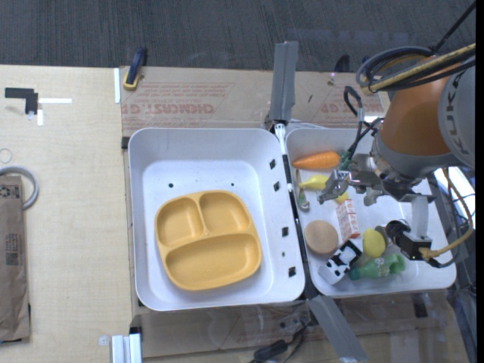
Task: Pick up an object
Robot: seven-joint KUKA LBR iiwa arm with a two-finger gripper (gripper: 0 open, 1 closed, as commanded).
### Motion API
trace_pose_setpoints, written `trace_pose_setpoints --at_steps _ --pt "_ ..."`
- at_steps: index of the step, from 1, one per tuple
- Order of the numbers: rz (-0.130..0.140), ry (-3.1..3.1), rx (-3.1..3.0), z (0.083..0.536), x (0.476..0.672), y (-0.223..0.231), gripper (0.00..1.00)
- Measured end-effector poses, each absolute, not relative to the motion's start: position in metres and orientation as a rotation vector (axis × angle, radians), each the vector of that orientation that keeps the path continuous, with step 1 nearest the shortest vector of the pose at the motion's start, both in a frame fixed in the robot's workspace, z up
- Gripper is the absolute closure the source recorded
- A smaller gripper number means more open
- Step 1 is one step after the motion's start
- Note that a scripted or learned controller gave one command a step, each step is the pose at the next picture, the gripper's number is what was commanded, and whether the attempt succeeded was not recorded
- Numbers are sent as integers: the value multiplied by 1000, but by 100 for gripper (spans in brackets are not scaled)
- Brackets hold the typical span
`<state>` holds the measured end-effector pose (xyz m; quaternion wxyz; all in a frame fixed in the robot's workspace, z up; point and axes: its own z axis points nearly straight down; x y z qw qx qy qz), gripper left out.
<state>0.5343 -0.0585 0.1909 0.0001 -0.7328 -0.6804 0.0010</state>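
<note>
My gripper (352, 192) hangs over the middle of the right bin (431, 278), open, with nothing between its fingers (331, 190). An orange carrot (318, 159) lies at the bin's far left, just behind the gripper. A yellow item (313, 181) sits beside the left finger. A red-and-white packet (348, 219) lies just in front of the fingertips. Nearer the front are a tan round object (321, 237), a yellow lemon (373, 242), a green object (380, 267) and a black-and-white item (343, 259).
The left bin (144, 203) holds a yellow divided plate (208, 238). A grey divider post (283, 82) stands behind the seam between the bins. The arm's orange band (412, 119) and cables (401, 63) hang over the right bin's back right.
</note>
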Motion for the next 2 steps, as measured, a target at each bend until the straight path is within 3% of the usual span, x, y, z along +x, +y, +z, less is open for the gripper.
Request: trace_pose_setpoints --at_steps 1,2 --pt "3 -2387 -2042 243 553 -15 0" --pt "5 -2299 -2139 190 562 -54 0"
